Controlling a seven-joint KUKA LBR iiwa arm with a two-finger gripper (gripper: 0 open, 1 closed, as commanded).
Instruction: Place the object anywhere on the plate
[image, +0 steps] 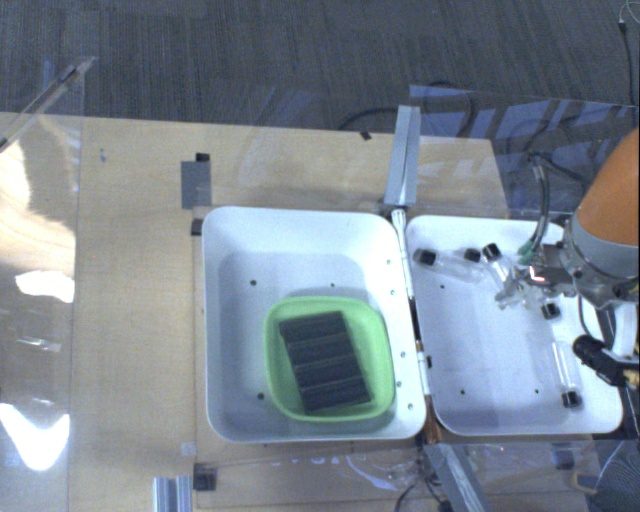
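Item: gripper (528, 280), two-finger type, carried on a grey arm (612, 205) with an orange band, entering from the right. Position: low over the far right part of the right bin (480, 375). Grip state: cannot be told, as glare and clear clutter mask the tip; nothing can be confirmed as held. Near it, in the same bin: a clear tube (447, 263) with a black cap, lying flat toward the far left corner; a short capped tube (491, 252) just beside that one; a small black piece (548, 311) close below the gripper; a long clear tube (565, 372) with a black end, lying along the right wall. Next outward: left bin (232, 300), white, shallow, touching the right bin along a shared edge. Contents: one green plate (276, 345), square with rounded corners, sitting toward the near side. On the plate: one dark grey ribbed block (322, 360), flat, slightly skewed, wholly inside the rim. Support: pale wooden bench (120, 300) under both bins. Task status, judged: if the ribbed block is the object meant, placing looks done, since it rests on the plate well apart from the gripper. What remains would be only for the arm to clear away. If a tube is meant, nothing is begun.
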